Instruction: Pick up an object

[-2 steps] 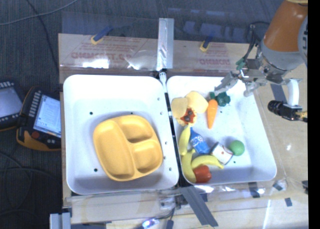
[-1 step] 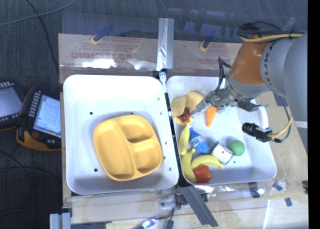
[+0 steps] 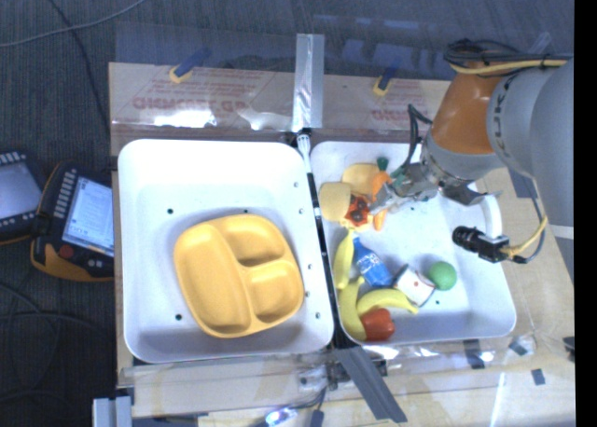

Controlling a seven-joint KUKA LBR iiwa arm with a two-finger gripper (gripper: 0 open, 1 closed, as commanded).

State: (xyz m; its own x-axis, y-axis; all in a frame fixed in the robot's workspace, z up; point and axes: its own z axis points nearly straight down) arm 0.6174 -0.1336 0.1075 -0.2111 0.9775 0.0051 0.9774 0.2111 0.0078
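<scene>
Gripper: the gripper (image 3: 396,183) sits low in the right bin (image 3: 485,318), at about 11 o'clock of its floor, over a cluster of small toys; whether the claw is spread or pressed together I cannot tell
Likely target: the yellow and orange toy pieces (image 3: 359,194) just at 9 o'clock of the gripper, touching one another near the divider
Handling: these look like light, stiff plastic play food; smooth and probably slippery, not fragile; a pinch across a narrow part seems safer than across a rounded bulge
Other choices: a banana (image 3: 359,296) curved along the 7 o'clock side, a blue item (image 3: 371,267) lying on it, a red piece (image 3: 378,323) at 6 o'clock, a white block (image 3: 414,286) and a green ball (image 3: 443,275) near the middle
Ball: likely to roll away from a poor pinch
Left bin: a yellow divided tray (image 3: 241,271) lies in the left bin (image 3: 149,183), broad and awkward for a two-finger hold except at its rim
Hidden: the fingertips are lost against the clutter; which toy is nearest them is unclear; the orange bits are too small to name
</scene>
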